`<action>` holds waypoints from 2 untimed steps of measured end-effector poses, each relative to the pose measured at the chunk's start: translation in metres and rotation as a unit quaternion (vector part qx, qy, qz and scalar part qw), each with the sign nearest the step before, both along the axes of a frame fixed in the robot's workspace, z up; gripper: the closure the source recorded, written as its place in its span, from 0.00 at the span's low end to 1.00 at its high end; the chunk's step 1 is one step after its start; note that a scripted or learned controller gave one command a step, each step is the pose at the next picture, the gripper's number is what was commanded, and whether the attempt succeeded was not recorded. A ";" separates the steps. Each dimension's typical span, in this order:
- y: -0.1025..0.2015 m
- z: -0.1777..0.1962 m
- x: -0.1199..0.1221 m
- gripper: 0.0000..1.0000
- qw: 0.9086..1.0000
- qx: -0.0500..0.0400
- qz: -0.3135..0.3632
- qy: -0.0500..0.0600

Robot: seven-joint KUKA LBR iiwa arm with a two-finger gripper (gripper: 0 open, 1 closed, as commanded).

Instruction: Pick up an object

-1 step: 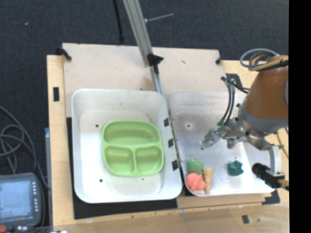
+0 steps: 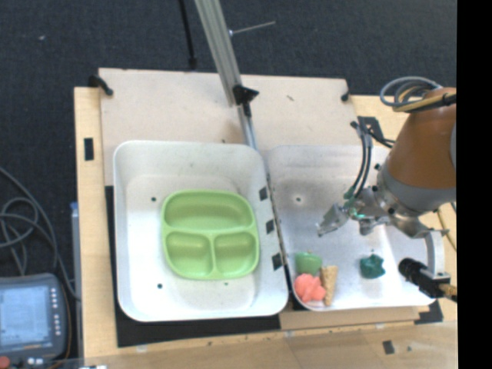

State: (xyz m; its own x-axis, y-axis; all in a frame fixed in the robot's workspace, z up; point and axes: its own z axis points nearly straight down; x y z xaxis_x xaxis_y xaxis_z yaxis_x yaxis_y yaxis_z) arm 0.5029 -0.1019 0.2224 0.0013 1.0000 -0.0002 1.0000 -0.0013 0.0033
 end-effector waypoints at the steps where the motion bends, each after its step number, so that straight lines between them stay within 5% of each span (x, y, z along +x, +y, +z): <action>1: 0.002 -0.045 0.007 0.00 1.000 0.000 0.000 0.003; 2: 0.005 -0.099 -0.003 0.00 1.000 0.000 0.000 0.004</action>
